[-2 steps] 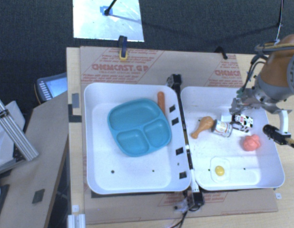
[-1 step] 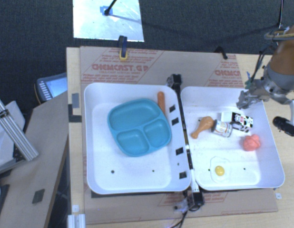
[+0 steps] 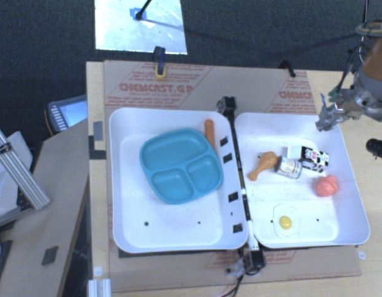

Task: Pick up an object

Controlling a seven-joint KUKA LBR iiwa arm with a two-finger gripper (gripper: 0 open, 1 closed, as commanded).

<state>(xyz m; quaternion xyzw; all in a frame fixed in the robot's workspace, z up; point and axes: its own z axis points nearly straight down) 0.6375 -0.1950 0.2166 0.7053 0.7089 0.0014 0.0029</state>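
The right bin (image 3: 265, 132) holds a toy chicken drumstick (image 3: 263, 164), a small tin can (image 3: 289, 167), a black-and-white carton (image 3: 310, 156), a pink lump (image 3: 326, 186) and a fried egg (image 3: 285, 222). In the left bin (image 3: 126, 141) lie a blue divided plate (image 3: 180, 164) and an orange sausage (image 3: 209, 132) at the plate's far edge. My gripper (image 3: 325, 120) hangs above the right bin's far right corner, well clear of the objects. Nothing shows between its fingers.
A black clamp strip (image 3: 234, 159) runs along the seam between the bins. Cardboard (image 3: 197, 82) lies under both bins. A shiny metal sheet (image 3: 140, 16) sits at the back left, and a yellow clip (image 3: 160, 67) stands at the cardboard's far edge.
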